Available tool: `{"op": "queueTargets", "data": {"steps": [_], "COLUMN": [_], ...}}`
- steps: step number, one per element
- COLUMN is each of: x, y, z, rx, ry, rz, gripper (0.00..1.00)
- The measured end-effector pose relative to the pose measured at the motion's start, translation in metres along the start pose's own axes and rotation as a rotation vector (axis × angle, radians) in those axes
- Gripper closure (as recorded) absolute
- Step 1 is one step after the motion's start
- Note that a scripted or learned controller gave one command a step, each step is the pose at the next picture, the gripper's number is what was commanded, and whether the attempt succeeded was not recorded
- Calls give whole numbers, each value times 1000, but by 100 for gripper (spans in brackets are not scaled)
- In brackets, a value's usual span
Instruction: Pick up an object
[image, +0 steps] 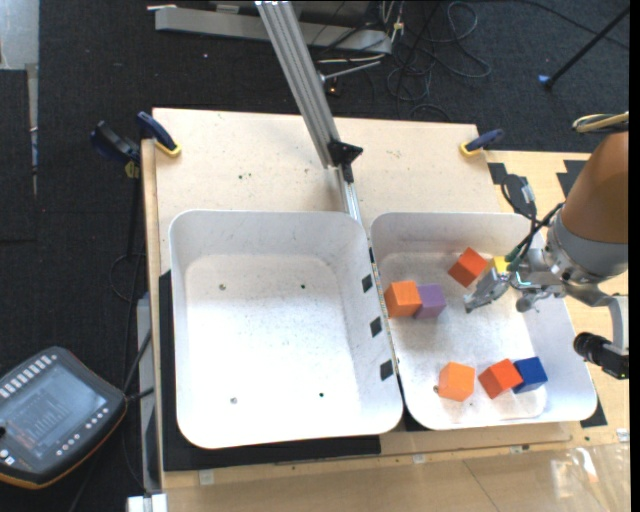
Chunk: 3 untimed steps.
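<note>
The right bin (560, 330) holds several blocks. An orange block (404, 297) touches a purple block (431, 299) near its left wall. A red-orange block (467, 267) lies further back, with a small yellow block (500, 265) just to its right. Near the front lie an orange block (456, 381), a red-orange block (499, 378) and a blue block (530, 373). My gripper (506, 292) hangs low over the bin's right middle, just right of the back red-orange block. It stands open with nothing between its fingers.
The left bin (200, 250) stands beside the right one, sharing a raised middle wall (375, 300). A slanted metal rail (305, 80) crosses the bench's back. Clamps (160, 135) sit at the bench's back corners. A teach pendant (50, 410) lies at the lower left.
</note>
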<state>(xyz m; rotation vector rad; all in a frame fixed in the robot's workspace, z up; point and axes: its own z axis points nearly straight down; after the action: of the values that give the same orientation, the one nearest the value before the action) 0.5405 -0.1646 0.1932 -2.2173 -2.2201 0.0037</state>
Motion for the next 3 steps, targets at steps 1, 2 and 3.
{"op": "queueTargets", "data": {"steps": [1,2,3], "x": [0,-1,-1], "y": [1,-2,-3], "z": [-2,41,95], "rx": [-5,0,1], "ry": [-1,0,0], "rz": [1,2,2], "gripper": [0,0,0]}}
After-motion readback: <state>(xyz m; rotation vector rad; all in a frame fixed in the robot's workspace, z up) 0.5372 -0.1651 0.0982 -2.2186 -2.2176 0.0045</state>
